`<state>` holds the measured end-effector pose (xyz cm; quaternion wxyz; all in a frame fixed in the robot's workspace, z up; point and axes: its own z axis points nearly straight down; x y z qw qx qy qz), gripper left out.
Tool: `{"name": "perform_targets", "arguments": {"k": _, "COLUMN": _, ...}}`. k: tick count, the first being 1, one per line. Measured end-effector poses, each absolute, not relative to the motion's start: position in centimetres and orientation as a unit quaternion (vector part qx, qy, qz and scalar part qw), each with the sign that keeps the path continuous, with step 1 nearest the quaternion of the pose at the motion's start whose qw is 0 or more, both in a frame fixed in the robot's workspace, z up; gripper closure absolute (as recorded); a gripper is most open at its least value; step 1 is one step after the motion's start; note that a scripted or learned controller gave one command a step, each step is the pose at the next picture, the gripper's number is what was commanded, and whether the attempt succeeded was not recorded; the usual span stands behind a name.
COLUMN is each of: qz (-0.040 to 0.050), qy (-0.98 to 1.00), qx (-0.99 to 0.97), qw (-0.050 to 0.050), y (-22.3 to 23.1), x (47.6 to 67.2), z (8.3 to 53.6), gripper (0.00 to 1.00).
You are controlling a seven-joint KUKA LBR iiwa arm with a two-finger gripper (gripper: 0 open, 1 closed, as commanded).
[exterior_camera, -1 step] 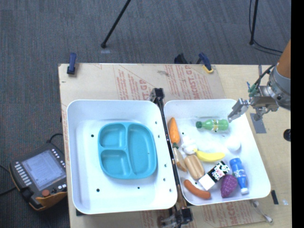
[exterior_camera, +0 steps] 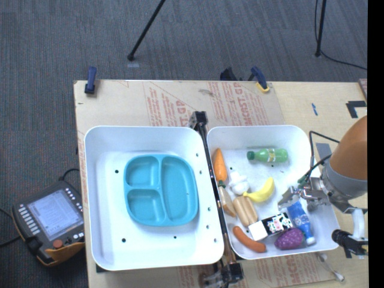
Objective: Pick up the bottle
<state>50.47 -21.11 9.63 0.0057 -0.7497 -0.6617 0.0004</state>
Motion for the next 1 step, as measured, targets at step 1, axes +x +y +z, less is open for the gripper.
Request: {"name": "perform_targets", "arguments": {"k": 1, "qz": 0.0005, "qy": -0.66, "qx": -0.751, "qw": 0.005, "y": -21.24, "x": 50.52, "z": 10.66, "gripper": 1.0}}
